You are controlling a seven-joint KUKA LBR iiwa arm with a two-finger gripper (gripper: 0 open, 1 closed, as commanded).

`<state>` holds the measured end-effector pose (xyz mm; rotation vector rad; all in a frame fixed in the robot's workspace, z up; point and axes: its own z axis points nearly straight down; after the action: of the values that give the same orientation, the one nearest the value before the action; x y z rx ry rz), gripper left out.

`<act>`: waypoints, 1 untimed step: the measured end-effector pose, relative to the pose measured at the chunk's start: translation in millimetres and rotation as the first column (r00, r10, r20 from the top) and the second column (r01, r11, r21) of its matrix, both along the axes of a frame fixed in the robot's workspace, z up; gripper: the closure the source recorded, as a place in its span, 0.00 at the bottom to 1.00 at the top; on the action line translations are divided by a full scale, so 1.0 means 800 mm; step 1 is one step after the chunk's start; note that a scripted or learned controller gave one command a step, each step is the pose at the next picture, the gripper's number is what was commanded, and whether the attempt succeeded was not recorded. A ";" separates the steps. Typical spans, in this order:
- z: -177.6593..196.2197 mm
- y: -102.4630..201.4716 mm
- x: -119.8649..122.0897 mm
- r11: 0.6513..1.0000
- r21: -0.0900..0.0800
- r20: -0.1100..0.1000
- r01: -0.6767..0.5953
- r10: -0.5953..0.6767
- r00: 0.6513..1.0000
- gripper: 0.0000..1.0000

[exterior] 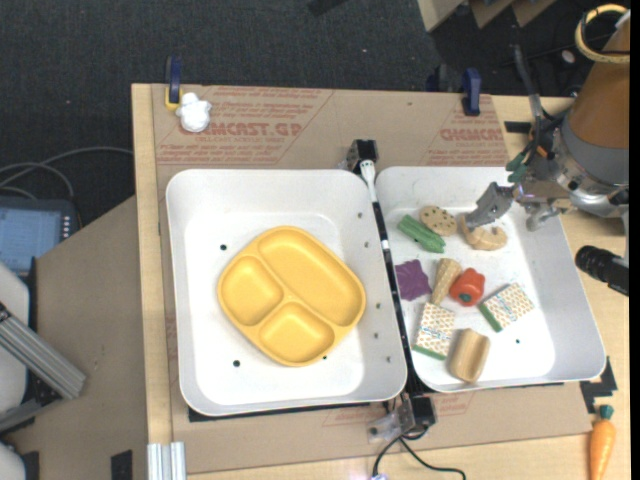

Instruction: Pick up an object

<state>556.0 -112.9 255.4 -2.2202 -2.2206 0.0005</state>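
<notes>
Hovering my gripper (pixel 492 208) over the far edge of the right bin (pixel 560 298), just above a tan round cookie-looking thing (pixel 486 235). Honestly can't tell if my jaws are spread or pressed together from this angle. Nearby in that bin: a green pickle (pixel 421 233), a purple piece (pixel 411 279) and a red pepper (pixel 466 287). The yellow divided plate (pixel 290 294) sits mid left bin (pixel 190 268).

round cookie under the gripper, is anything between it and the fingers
Nothing visible. The gripper hangs just above the round cookie in the right bin. The chip cookie and green pickle lie to its left, off the path.
</notes>
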 end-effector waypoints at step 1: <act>-0.157 -0.053 0.048 1.000 -0.001 -0.002 0.002 -0.002 1.000 0.00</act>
<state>594.3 -155.2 130.1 -2.2222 -2.2175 0.0037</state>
